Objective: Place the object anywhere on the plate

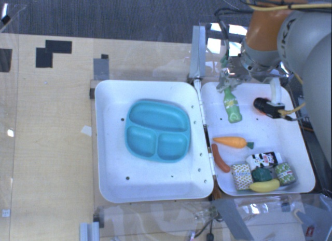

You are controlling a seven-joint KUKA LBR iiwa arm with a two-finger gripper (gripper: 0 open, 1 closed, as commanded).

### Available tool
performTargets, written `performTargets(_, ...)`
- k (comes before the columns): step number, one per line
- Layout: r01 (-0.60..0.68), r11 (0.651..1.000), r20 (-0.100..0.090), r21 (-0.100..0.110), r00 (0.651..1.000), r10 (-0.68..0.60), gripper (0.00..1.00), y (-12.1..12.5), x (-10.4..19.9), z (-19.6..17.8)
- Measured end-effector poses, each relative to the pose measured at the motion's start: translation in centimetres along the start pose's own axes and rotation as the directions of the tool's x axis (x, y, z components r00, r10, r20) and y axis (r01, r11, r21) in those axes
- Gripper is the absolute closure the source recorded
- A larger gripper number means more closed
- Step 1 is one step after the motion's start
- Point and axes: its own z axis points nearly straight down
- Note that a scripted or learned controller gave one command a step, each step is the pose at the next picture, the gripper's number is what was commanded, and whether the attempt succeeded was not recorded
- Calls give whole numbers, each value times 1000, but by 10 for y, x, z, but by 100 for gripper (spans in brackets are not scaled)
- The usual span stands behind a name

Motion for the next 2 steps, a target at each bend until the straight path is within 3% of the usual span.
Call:
performTargets(1,228,974,-1,0,974,-228,100,8,92,6)
performTargets(2,227,974,-1,0,974,-227,0,8,92,6)
